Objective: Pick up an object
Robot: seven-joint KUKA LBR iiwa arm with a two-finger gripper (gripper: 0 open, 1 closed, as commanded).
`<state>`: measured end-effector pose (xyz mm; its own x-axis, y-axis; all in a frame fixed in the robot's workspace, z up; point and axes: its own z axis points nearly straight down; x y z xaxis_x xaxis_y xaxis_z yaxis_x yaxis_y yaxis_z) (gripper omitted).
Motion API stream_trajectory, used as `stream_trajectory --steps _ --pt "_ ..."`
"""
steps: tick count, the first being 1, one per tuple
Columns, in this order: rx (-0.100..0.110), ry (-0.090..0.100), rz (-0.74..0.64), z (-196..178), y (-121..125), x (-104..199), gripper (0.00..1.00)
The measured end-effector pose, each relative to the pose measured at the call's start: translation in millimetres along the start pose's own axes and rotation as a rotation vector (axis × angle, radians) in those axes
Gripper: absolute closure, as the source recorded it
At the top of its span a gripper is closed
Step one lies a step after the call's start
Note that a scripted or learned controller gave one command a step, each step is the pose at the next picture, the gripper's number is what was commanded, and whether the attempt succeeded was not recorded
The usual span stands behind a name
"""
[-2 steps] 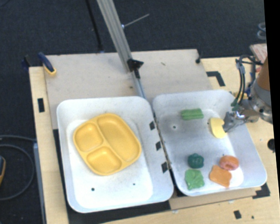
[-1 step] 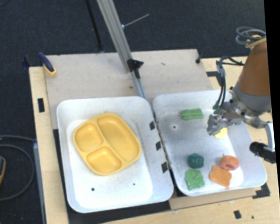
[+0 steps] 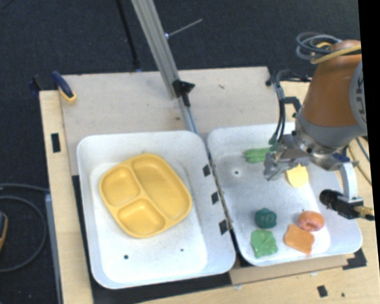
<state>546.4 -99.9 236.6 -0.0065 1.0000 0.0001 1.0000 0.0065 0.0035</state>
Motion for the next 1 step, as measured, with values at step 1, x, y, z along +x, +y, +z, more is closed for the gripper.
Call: stream_trajectory --steps 1 --pt "0.003 0.000 0.001 4.4 4.8 43.8 1.00"
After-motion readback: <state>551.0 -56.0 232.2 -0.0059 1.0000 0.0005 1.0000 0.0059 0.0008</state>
